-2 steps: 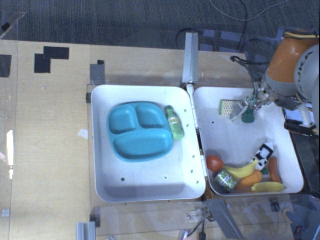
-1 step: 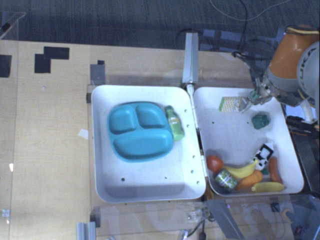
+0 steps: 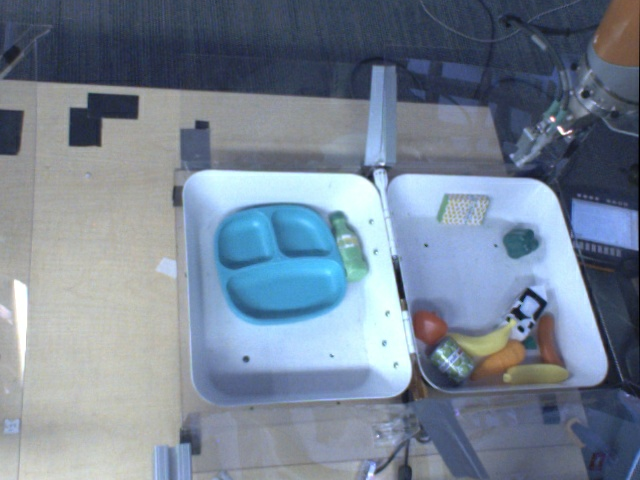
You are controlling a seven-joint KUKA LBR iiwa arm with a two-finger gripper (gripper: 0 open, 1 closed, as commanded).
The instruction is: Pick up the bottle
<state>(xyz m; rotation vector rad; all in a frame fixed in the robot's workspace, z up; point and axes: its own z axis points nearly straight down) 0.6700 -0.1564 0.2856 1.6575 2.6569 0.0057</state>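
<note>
Green bottle (image 3: 349, 247) is seen lying on its side in the left bin (image 3: 290, 378), touching the right edge of the blue tray (image 3: 280, 263), cap toward the far wall. Task is judged barely begun: nothing is lifted, bottle untouched, approx. all of the work left, i.e. approach, descent, grasp, lift. Pincer (image 3: 545, 136) is seen at upper right, outside both bins, past the far corner of the right bin (image 3: 560, 218), well apart from the bottle. Whether it is spread or pressed together cannot be told; nothing is seen in it. Bottle lies across the divider, to the pincer's left and nearer the camera. Fruit and toys in the right bin are not involved.
</note>
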